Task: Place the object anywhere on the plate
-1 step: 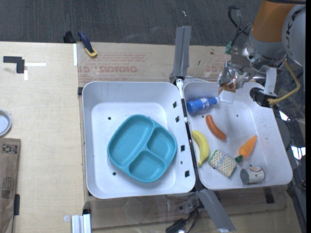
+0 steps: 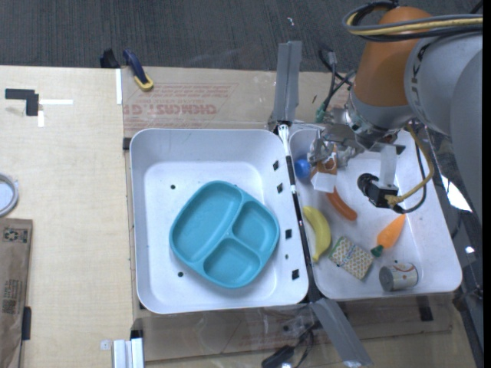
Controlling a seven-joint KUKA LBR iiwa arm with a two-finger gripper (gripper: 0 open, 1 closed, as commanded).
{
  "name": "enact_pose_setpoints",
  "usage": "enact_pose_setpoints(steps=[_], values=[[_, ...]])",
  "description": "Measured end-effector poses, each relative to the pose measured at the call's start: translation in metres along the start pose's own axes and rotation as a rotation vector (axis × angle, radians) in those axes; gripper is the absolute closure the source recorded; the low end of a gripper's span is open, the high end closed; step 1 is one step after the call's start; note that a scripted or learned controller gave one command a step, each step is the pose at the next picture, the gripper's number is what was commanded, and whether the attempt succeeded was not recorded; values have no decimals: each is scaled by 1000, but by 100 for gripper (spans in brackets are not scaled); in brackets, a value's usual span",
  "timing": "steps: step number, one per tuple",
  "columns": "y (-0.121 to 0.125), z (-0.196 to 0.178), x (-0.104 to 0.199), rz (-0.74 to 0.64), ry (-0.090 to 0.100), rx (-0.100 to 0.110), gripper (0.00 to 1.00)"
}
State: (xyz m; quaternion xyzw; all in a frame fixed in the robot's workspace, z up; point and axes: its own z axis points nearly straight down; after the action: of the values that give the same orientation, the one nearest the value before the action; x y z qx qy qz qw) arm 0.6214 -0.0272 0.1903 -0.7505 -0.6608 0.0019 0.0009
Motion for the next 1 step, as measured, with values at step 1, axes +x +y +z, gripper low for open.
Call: enact_pose_setpoints(steps=[1], values=[[-49,-1,56,-90,1,-2,100]])
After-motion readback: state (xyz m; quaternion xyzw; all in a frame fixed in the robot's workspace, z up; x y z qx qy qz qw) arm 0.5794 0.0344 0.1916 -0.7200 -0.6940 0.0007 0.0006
